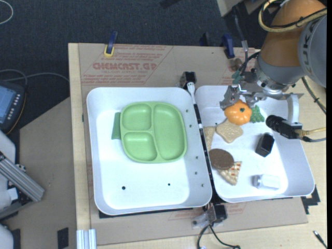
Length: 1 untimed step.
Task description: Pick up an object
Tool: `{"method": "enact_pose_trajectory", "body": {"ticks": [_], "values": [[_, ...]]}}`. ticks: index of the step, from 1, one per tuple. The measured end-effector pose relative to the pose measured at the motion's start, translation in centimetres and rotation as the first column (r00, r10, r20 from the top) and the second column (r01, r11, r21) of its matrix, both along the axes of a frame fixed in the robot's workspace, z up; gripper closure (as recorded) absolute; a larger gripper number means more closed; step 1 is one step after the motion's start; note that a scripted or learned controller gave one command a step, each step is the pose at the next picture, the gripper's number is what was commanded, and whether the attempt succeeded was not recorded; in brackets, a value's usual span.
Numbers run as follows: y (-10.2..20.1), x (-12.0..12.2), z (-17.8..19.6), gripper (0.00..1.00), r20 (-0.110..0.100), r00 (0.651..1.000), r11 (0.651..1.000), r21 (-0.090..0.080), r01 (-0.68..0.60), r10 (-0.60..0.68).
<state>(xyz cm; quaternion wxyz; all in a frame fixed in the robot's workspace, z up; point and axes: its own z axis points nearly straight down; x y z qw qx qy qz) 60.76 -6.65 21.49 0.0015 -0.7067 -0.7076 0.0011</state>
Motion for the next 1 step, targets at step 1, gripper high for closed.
{"method": "enact_pose_trajectory", "body": {"ticks": [1], "values": [[-0.07,-0.62,0.21,1.0,0.001,1.0,1.0,0.0,0.002,-0.002]]}}
